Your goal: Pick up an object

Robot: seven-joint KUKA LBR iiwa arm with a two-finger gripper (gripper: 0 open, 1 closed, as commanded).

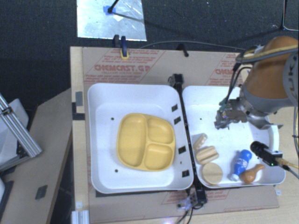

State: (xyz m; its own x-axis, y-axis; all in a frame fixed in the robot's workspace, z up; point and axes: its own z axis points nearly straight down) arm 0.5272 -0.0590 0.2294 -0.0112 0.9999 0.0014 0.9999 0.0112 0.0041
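Observation:
My gripper (224, 120) hangs over the upper middle of the right bin (205, 99), with bare white floor below it. Nothing shows in it. Lower down in the same bin lie a small pale wooden block (200, 140), a tan bread-like roll (207, 154) and a round wooden disc (212, 173). A blue bottle with a white label (240, 164) lies to their right, beside a brown pear-shaped piece (252, 172) in the front right corner. All of these sit well below and apart from the gripper.
The left bin (105, 101) holds a yellow divided plate (145, 141) in its middle. A black divider with clips (182, 125) runs between the two bins. The arm's bulky grey body (271, 87) overhangs the right bin's far right side.

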